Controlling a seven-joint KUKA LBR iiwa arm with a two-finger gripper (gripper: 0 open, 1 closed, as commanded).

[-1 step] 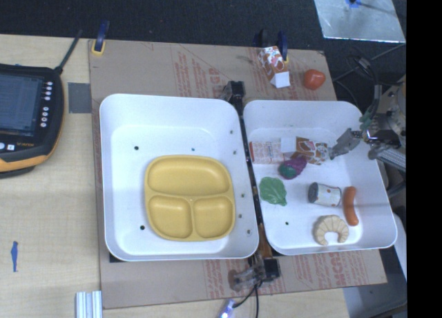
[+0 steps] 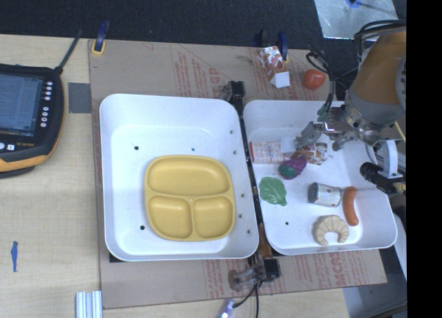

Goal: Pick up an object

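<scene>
Although nothing is lifted yet, the likeliest pick is the purple toy (image 2: 293,166), lying at about ten o'clock from the centre of the right bin (image 2: 387,237), just below the gripper (image 2: 312,133). It looks like a small plastic play vegetable: light, stiff, smooth and rounded, so I'd judge it apt to squirt out unless taken across its fat middle. I cannot tell whether the gripper is spread or pressed together; nothing shows between its tips. A printed packet (image 2: 266,151) lies touching the toy's nine o'clock side, and a crumpled wrapper (image 2: 316,152) sits at its one o'clock, so the approach is crowded on both flanks. Further out, a green leaf (image 2: 273,191) lies at seven o'clock, near the bin's left wall; a grey can (image 2: 324,194) and a sausage (image 2: 351,206) lie at four o'clock, well apart from the toy, and a croissant (image 2: 331,229) rests near the bottom rim. Open floor is mostly toward the bin's upper left and far right. The left bin (image 2: 117,171) carries a yellow tray (image 2: 189,197) with bare floor around it. Beyond the bins, at twelve o'clock, a small carton (image 2: 273,61) and a tomato (image 2: 314,79) stand on the bench.
</scene>
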